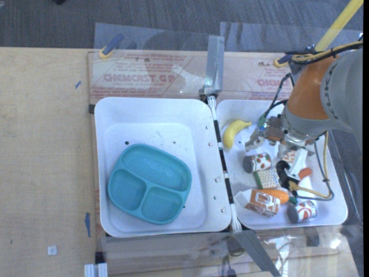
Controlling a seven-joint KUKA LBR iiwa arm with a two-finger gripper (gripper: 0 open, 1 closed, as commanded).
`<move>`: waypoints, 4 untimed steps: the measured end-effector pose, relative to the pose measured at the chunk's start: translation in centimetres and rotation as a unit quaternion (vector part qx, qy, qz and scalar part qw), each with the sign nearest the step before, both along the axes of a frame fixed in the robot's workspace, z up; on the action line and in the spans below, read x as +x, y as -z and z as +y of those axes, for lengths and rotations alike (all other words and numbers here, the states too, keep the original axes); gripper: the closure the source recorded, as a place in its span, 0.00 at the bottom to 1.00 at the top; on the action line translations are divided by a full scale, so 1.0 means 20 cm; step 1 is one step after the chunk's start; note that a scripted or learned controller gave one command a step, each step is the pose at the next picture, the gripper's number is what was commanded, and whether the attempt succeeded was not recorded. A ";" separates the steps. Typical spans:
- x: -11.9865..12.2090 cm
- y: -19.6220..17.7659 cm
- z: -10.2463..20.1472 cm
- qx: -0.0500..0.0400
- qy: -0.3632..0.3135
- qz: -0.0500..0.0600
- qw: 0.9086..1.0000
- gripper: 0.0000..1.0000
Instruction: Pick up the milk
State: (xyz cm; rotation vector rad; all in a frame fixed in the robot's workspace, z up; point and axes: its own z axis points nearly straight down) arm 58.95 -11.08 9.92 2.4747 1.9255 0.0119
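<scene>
The milk [263, 202], a small white carton with orange-red print, lies on its side near the front of the right bin [337, 212]. My gripper [270, 149] hangs over the middle of that bin, behind the carton and well apart from it. Its fingers [253, 142] stand open with nothing held between them. A small red-and-white can [259, 162] lies just below the gripper.
A banana [233, 131] lies at the back left of the right bin. A green checkered item [266, 179], an orange carrot [278, 194], a second can [303, 210] and a white bottle [300, 169] crowd around the carton. A blue divided plate [150, 183] sits in the left bin [115, 120].
</scene>
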 end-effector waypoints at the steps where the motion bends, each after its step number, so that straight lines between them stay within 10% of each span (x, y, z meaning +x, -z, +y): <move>1: -0.29 0.05 0.04 0.000 -0.010 0.001 1.000 0.00; 2: -0.28 0.00 0.04 -0.001 -0.008 -0.002 1.000 1.00; 3: -0.25 -0.57 0.13 -0.001 -0.123 0.004 0.992 1.00; 4: -0.35 -0.70 0.10 -0.002 -0.204 0.004 0.979 1.00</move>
